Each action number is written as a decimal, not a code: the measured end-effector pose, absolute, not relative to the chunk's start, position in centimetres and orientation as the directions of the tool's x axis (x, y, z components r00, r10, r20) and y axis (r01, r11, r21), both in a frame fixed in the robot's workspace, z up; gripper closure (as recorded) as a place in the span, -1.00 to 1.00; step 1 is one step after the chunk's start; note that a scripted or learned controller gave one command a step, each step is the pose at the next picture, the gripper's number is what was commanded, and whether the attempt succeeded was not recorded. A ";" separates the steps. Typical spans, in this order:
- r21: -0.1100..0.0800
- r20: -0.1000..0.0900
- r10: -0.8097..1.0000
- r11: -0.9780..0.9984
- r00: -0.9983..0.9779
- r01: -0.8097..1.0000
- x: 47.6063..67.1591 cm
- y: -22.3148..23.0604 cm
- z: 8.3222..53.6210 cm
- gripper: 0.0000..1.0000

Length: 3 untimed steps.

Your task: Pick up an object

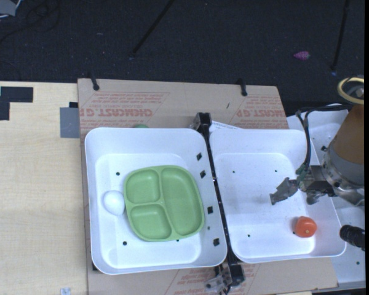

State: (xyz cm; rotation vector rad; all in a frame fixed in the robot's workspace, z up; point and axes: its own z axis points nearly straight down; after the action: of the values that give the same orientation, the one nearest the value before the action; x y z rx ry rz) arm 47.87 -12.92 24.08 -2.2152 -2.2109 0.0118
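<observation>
While fingers (287,190) hang unreadable over the smooth right bin (252,152), round orange object (305,227) nearby.

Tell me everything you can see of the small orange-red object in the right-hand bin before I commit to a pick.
The small orange-red object is rounded, squat and matte, with a paler patch on top; what it is made of is not clear. It sits on the floor of the right white bin, near the front right corner, apart from the walls. Nothing touches it. The gripper hangs over the bin floor behind it and to its left, apart from it.
</observation>
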 end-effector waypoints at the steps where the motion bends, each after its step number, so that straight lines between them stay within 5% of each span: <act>1: -0.004 0.001 1.000 0.000 0.000 1.000 48.1 -12.9 24.5 -1.00; 3: -0.009 0.003 1.000 0.000 0.000 1.000 48.5 -12.1 14.0 -1.00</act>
State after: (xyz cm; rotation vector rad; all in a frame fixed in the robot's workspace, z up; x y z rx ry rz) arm 48.53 -12.10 14.03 -2.2152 -2.2149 0.0068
